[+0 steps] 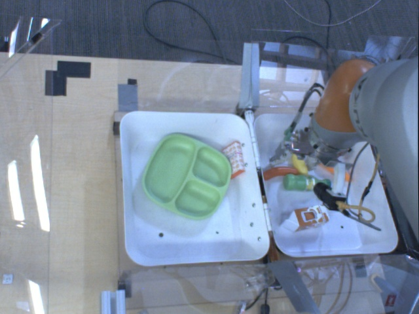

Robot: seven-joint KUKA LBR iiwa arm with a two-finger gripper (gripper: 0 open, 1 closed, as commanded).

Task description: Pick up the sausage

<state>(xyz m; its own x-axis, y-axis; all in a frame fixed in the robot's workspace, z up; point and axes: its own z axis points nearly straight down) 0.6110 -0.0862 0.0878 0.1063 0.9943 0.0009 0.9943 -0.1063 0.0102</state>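
Clearly the task was not finished. The hand [296, 150] sat low inside the right bin [380, 241], wrapped in cables, and whether it was open, closed or gripping anything could not be told. The likeliest sausage [280, 173] was the orange-red, elongated item lying just below the hand and reaching towards the wall between the 2 bins; I judged it to be resting on the bin floor, not lifted. A green bottle [298, 182] lay just beyond it, and a brown and white packet [309, 217] further out from the hand. Well off to the side, the left bin [137, 241] held a green divided plate [187, 174]. What remained was securing the sausage and raising it clear.
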